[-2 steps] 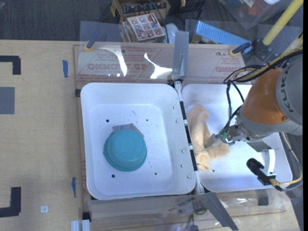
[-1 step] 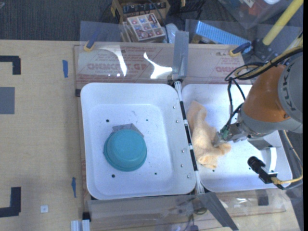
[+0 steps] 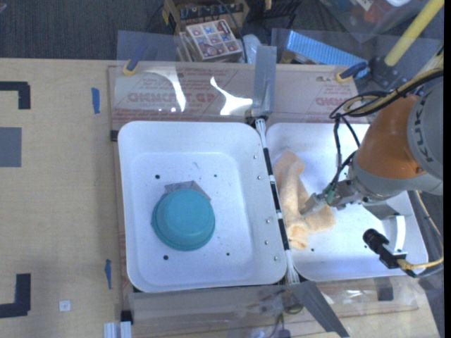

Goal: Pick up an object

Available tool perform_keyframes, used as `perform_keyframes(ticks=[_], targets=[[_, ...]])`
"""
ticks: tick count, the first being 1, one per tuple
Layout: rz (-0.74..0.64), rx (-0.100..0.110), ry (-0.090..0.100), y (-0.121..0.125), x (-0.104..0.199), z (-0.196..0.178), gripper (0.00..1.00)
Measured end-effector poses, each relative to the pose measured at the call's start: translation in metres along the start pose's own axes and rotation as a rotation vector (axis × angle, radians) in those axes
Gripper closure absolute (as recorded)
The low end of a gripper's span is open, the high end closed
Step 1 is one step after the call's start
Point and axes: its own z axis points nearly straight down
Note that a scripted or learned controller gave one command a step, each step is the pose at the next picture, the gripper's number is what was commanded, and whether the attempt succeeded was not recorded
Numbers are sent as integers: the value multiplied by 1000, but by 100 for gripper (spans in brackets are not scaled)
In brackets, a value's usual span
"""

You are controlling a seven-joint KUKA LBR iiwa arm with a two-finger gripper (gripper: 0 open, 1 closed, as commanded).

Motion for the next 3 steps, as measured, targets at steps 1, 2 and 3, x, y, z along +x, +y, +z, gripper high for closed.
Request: perform_keyframes(ticks=[1,2,3], targets=[[4,-3,-2,0,-2,-10,100],[4,-3,-2,0,-2,-10,0],[147,5,2,-1,-3,10,0]])
